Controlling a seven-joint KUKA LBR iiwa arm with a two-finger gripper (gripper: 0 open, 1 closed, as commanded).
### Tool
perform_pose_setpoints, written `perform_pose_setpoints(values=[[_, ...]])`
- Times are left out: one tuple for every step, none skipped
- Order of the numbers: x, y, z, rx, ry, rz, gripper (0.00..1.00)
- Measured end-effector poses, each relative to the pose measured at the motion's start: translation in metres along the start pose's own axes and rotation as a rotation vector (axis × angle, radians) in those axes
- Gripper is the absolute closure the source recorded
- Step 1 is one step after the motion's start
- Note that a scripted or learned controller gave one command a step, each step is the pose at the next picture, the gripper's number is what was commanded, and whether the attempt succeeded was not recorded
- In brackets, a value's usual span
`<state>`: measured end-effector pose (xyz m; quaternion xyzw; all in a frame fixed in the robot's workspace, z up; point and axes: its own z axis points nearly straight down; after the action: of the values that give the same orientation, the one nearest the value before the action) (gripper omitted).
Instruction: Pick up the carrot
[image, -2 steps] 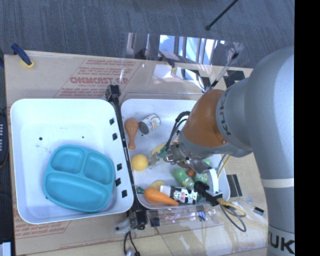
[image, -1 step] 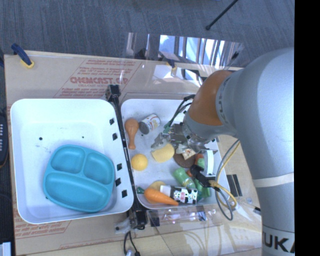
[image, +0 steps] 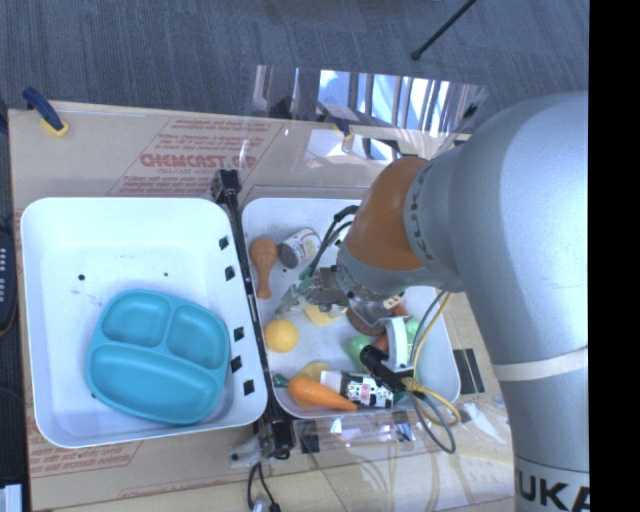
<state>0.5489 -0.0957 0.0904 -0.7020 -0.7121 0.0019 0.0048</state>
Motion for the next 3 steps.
perform_pose_setpoints(values=[[0.000, 0.000, -0.010, 0.005, 0.001, -0.004, 1.00], [-0.054, -0.013, -0.004, 0.000, -0.005, -0.476, 1.00], [-0.058, 0.005, -0.176, -0.016, -0.011, -0.273, 1.00]])
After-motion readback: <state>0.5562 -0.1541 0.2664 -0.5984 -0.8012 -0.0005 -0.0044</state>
